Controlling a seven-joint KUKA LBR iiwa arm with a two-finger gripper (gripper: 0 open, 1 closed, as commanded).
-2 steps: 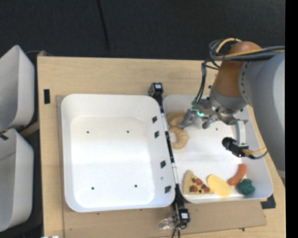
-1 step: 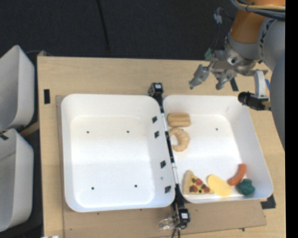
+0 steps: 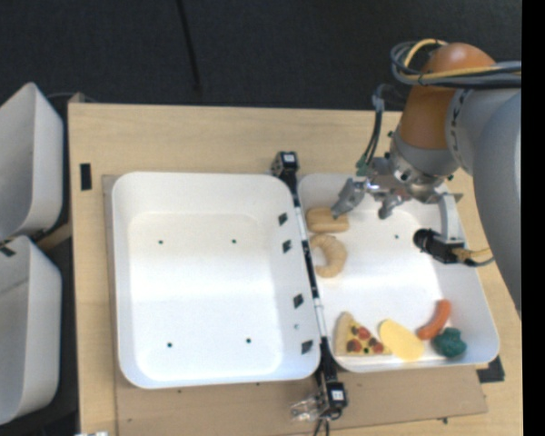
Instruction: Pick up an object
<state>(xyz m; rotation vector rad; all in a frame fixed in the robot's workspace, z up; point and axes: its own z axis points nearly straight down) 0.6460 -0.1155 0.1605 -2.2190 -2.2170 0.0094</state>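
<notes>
i see my gripper [image 3: 365,198] hanging with jaws apart and nothing between them at the far end of the right bin [image 3: 463,284], just right of the tan bread piece [image 3: 326,220] against the left wall, probably my nearest target.

The left bin [image 3: 200,280] gives wide open floor. In the right bin [image 3: 381,262] the middle floor is open; two tan pieces [image 3: 328,239] crowd the dividing wall, and pizza slice [image 3: 360,335], yellow piece [image 3: 401,340], sausage [image 3: 434,318] and perhaps broccoli [image 3: 450,341] block the near edge.
</notes>
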